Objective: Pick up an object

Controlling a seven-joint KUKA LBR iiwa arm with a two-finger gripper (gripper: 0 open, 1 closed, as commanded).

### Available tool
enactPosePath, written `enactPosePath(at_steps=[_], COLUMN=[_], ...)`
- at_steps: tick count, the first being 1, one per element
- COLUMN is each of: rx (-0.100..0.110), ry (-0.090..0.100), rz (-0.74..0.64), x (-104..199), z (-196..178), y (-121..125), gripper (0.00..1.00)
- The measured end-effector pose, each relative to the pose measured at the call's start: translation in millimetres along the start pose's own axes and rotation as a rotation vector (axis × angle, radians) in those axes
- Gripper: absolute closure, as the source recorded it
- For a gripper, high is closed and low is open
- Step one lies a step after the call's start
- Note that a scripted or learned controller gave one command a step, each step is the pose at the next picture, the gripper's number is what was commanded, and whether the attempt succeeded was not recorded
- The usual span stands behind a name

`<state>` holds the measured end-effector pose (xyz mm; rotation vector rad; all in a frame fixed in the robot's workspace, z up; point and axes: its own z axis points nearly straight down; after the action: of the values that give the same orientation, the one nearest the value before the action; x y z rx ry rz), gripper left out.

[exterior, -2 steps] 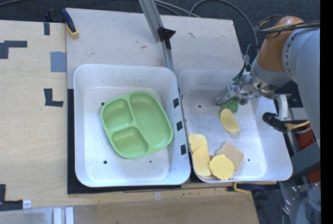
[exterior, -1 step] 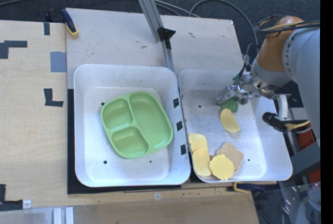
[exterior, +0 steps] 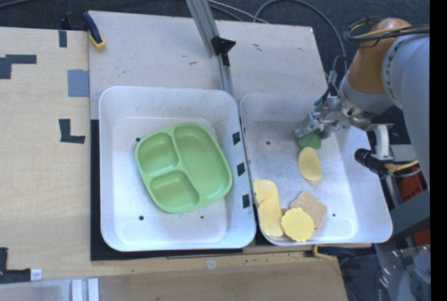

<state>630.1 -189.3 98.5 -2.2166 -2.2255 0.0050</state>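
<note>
1. So, the pick isn't done yet as far as the camera view shows. The gripper (exterior: 312, 130) is down low in the right bin (exterior: 363, 223), near its back edge, right over a small green thing (exterior: 312, 140) that peeks out under it.
2. Whether it's clenched or released, can't tell (the wrist hides the tips from this angle). Nothing can be seen pinched in it, so calling it a grasp would be a guess.
3. Candidates to grab: the green thing touching or just under the gripper, and a yellow oval (exterior: 310, 165) just in front of it, lying flat on the bin floor.
4. Left to do, by the look of it: close on something and lift it clear.
5. Other stuff: a pile at the bin's front, two yellow slices (exterior: 267, 202), a yellow disc (exterior: 298, 224) and a tan cracker (exterior: 312, 206) partly under it, overlapping each other. Well apart from the gripper, so not in the way.
6. The left bin (exterior: 115, 153) holds a green tray (exterior: 183, 167) with compartments, tilted a bit. Not in play here.
7. Possible snag: the back wall is close to the gripper, and the flat pieces give little to bite on.
</note>
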Motion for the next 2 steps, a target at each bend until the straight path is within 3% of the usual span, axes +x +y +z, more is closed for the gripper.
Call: enactPosePath(at_steps=[2], rx=[-0.007], ry=[0.001], rz=[0.001], x=[11], z=[-90], y=[8], gripper=[1.0])
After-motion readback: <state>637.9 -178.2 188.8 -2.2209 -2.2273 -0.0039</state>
